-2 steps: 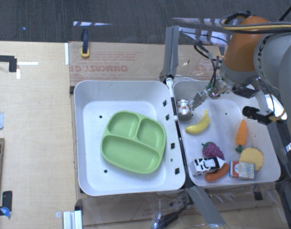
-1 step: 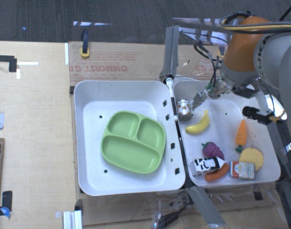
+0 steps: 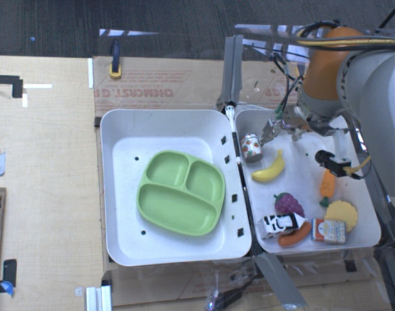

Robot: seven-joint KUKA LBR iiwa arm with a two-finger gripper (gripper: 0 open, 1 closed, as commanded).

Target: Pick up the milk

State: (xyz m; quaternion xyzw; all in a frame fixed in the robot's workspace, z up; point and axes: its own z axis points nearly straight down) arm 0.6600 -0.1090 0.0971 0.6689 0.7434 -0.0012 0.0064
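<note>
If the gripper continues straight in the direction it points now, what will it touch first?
The gripper hangs at the far end of the right bin, pointing down and toward the can. It would probably meet the can first, or the bin floor beside it; depth is unclear. The milk lies at the near end.

Illumination was even and fairly bright, coming from overhead. The two shallow white plastic bins [image 3: 111, 173] approached overexposure, and little surface detail survived on their walls. Shadows were soft and short — a faint one lay under the pale green divided plastic plate [image 3: 181, 192]. The dark carpeted floor [image 3: 152, 11] at the top was dim and grainy. The large grey robot arm [image 3: 372, 89] appeared slightly soft. Overall sharpness was moderate.
</note>
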